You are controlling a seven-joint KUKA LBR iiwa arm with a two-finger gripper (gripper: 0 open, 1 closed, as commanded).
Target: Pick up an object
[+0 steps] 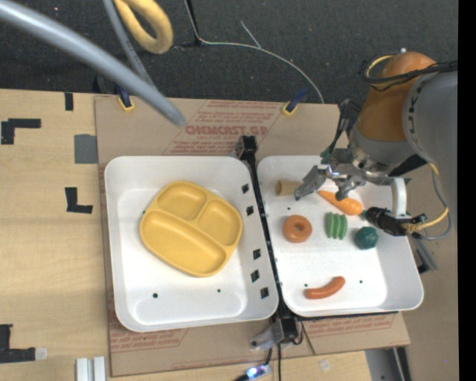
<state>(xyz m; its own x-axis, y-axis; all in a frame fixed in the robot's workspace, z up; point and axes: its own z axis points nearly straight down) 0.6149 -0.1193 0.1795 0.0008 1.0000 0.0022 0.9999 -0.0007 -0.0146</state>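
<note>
The right bin [387, 298] holds several toy foods: an orange carrot [340, 202], a brown donut [297, 228], a green ridged piece [336, 225], a dark green ball [365, 237], a red-orange sausage [324, 288] and a small tan piece [285, 187]. My gripper [325, 178] hangs over the back of that bin, just above and left of the carrot, with its fingers spread and nothing between them. The grey arm with its orange band [387, 104] reaches in from the right.
The left bin [119, 223] holds a yellow divided plate [191, 227]. A black divider [256, 216] runs between the bins. A grey pole [89, 52] slants across the upper left, a yellow loop [145, 21] beside it. Cables hang near the arm's wrist [405, 219].
</note>
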